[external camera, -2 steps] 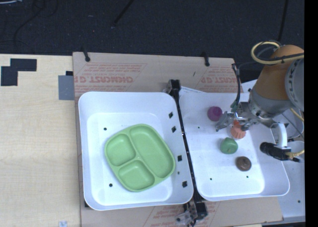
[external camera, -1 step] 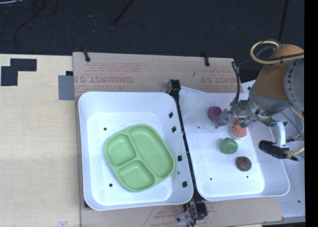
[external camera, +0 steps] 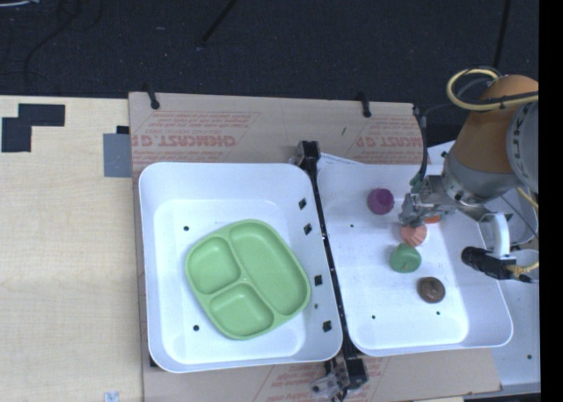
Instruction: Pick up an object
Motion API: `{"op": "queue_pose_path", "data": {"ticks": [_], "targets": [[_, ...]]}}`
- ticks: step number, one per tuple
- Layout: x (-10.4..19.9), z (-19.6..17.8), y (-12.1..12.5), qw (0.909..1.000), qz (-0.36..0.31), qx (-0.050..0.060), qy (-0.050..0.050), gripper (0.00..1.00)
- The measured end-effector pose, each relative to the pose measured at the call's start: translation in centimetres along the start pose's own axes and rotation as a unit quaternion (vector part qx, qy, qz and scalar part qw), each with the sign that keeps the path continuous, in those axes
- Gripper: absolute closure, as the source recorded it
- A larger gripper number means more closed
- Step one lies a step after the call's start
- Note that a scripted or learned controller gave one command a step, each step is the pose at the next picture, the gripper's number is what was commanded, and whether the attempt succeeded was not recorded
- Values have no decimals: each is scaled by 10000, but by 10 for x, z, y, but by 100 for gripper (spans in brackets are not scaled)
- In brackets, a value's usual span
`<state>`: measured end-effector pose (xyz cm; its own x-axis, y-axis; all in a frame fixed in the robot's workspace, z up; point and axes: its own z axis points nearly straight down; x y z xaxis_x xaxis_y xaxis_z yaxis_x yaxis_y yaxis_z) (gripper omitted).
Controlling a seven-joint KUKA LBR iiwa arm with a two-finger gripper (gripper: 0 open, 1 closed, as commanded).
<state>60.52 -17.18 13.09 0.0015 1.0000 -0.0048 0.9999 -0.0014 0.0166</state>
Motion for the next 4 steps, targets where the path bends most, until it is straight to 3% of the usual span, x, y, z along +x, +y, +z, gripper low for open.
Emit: {"op": "queue_pose_path", "data": {"ticks": [1, 3, 4], "targets": [[-9, -49, -1, 10000, 9, 79, 20, 100], [-11, -156, 8, 10000, -14, 56, 15, 100], [37, -159, -9, 9999, -27, 95, 35, 100]]}}
